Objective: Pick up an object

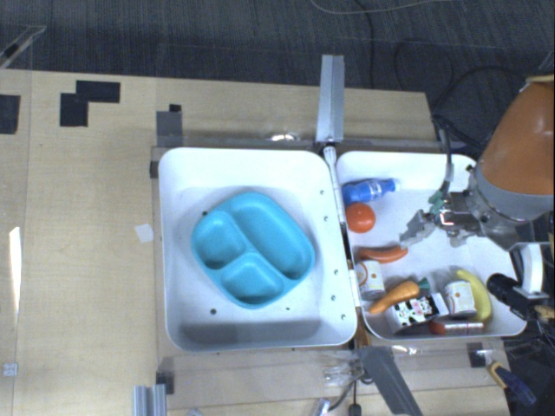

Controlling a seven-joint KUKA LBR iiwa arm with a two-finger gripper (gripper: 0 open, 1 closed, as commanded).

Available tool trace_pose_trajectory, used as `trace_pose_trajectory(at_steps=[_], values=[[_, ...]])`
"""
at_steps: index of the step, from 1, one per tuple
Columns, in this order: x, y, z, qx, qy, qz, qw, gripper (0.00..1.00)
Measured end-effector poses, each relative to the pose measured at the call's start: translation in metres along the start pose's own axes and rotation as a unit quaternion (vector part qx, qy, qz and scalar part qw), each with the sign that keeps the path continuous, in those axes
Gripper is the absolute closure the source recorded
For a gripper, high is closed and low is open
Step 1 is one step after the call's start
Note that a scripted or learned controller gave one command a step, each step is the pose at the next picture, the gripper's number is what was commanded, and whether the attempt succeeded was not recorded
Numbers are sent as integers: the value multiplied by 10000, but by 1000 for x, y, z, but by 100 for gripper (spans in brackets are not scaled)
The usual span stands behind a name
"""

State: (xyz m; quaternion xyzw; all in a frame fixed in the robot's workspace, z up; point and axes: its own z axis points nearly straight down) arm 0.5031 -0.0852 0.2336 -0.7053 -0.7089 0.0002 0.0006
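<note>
A gripper point(423, 224) is seen over the right-hand bin point(408, 167) at the right of the frame, its fingers slightly parted and nothing held between them. Just below it lies a hot dog point(382, 253), with a tomato point(361, 217) and blue bottle point(369, 189) above. A blue divided plate point(251, 247) is seen in the left bin point(186, 232).

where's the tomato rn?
The tomato sits in the right bin, close to its left wall, just below the blue bottle and above the hot dog.
</note>
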Motion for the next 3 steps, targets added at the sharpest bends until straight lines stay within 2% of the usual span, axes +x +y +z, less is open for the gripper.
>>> trace_pose_trajectory(at_steps=[1, 2, 3], values=[[21, 5, 1, -6, -1, -847, 9964, 0], [48, -15, -71, -25, -9, -1892, 9819, 0], [7, -16, 12, -4, -4, -1504, 9886, 0]])
